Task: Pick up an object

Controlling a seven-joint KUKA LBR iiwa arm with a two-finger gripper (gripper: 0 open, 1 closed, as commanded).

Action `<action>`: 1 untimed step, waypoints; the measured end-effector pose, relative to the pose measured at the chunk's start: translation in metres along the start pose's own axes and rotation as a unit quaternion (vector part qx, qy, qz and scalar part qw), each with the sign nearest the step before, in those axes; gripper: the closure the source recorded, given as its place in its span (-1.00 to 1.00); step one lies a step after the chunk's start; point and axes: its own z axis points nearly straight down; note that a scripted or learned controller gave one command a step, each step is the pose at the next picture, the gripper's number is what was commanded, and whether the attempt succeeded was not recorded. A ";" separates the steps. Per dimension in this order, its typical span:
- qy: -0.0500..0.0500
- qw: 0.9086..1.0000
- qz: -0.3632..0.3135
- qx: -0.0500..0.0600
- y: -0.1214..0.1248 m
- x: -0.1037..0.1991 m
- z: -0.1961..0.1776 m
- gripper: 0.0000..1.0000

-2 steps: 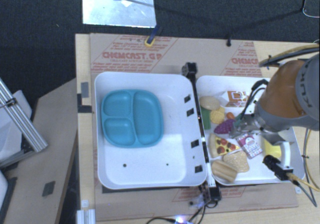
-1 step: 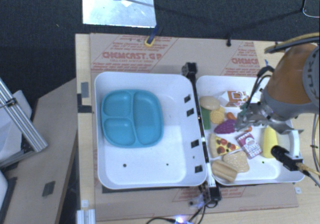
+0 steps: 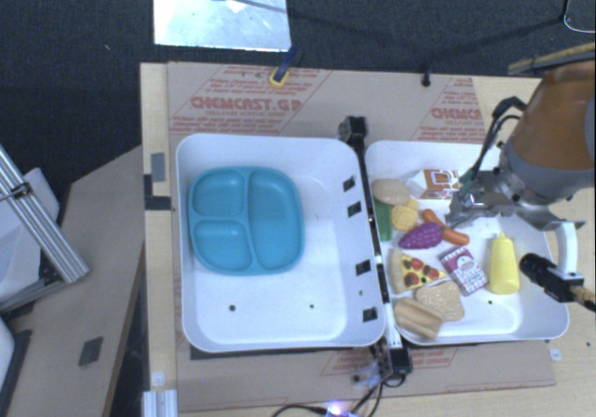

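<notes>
Gripper (image 3: 463,208) low over right white bin (image 3: 535,317), just above orange carrot toy (image 3: 443,227) & purple grape bunch (image 3: 421,236). Can't tell its grip state. Yellow bottle (image 3: 504,263) near. Blue divided plastic plate (image 3: 247,220) in left white bin (image 3: 279,322).

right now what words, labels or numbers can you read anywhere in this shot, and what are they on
"CHEMCAST GP", red print on the brown protective sheet under the bins, behind the left bin.
The same red print repeats behind the right bin, cut off and too faint to read in full.
Small red packet in the right bin: has a printed label, too small to read.
Orange-and-white carton near the hand: print too blurred to read.
</notes>
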 end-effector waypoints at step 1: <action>0.000 1.000 0.000 0.002 0.001 0.000 -0.003 1.00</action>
